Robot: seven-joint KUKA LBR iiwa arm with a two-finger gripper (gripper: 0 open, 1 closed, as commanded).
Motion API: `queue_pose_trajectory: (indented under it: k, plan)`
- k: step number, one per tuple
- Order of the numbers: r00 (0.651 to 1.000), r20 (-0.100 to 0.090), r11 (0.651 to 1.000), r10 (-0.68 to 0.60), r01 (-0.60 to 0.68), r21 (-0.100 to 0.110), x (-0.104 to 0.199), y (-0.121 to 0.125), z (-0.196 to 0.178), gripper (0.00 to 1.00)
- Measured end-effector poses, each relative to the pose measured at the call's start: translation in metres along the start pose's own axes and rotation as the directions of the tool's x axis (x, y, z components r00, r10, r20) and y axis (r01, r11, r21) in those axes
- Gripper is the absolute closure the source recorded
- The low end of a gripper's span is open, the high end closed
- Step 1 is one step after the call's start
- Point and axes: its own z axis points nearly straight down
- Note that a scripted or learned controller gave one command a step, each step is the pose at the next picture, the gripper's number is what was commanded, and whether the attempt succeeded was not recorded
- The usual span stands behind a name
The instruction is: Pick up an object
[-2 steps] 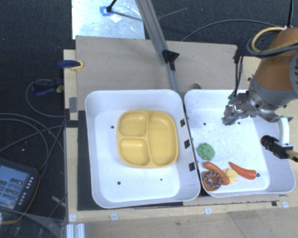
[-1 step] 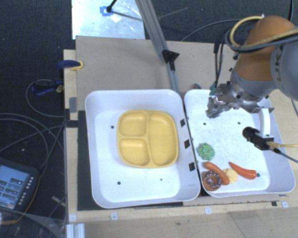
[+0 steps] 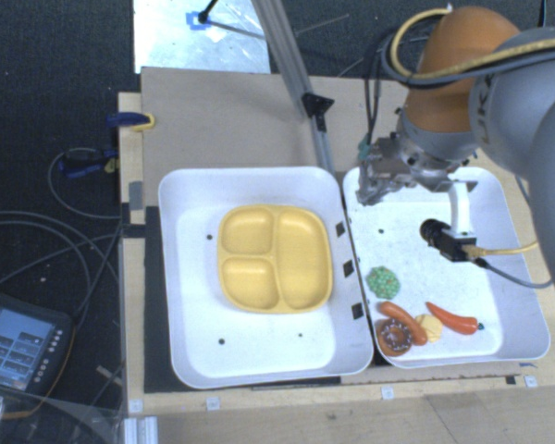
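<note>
my tool [image 3: 377,185] hung over the right bin's [image 3: 499,213] far left corner, couldn't tell its grip. toy food sat well apart at the near edge: green ball [image 3: 384,281], sausage [image 3: 400,317], donut [image 3: 393,338], carrot [image 3: 452,318].

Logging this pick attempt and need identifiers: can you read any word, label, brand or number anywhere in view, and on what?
No text is legible anywhere.
Handheld control pendant: its lit screen shows rows of buttons, too small and blurred to read.
Yellow divided plate, both white bins and the toy food: no markings visible.
</note>
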Motion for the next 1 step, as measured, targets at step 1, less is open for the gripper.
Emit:
queue_pose_trajectory:
  k: [1]
  plan:
    - [1.000,0.000,1.000,0.000,0.000,0.001,0.0513,0.0265,0.0062,1.00]
